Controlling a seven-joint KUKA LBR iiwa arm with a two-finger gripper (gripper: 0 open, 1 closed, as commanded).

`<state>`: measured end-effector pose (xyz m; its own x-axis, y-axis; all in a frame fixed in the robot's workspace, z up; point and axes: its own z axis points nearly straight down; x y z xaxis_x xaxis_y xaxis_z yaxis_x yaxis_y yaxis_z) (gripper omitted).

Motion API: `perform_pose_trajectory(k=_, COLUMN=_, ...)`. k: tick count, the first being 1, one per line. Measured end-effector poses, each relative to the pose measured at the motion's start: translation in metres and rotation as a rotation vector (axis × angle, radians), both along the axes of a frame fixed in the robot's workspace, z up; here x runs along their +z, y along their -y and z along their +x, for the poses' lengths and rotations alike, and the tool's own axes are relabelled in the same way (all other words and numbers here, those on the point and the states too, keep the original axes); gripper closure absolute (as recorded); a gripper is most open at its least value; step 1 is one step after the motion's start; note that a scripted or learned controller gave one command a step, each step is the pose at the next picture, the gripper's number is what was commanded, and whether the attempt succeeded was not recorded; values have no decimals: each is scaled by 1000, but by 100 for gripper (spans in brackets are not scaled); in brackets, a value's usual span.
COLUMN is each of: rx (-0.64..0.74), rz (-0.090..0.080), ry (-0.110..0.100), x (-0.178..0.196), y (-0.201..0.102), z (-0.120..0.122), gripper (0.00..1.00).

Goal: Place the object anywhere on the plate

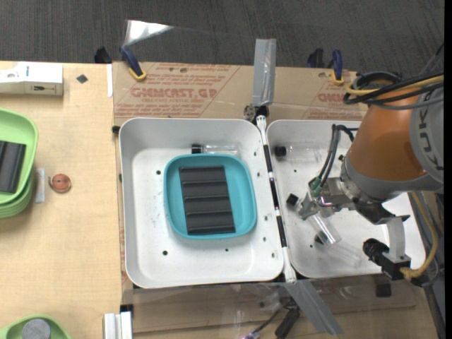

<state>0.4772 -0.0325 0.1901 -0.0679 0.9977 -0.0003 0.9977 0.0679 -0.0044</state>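
End effector [321, 221] is seen low in the right bin [304, 260], lower right of frame; whether it is open, closed or gripping cannot be told. A small clear-and-metallic object [323, 233] lies right at it, long axis apparently running upper left to lower right. The teal plate [245, 189] sits left of it in the left bin [141, 210], so a leftward carry is likely needed.
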Motion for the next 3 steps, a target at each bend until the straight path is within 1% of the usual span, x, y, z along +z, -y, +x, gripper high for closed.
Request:
perform_pose_trajectory(k=1, rx=156, rz=0, ry=1, x=0, y=-59, z=9, gripper=100)
perform_pose_trajectory(k=2, rx=156, rz=0, ry=1, x=0, y=-59, z=10, gripper=0)
perform_pose_trajectory(k=3, rx=211, rz=0, ry=1, x=0, y=-75, z=61, gripper=0)
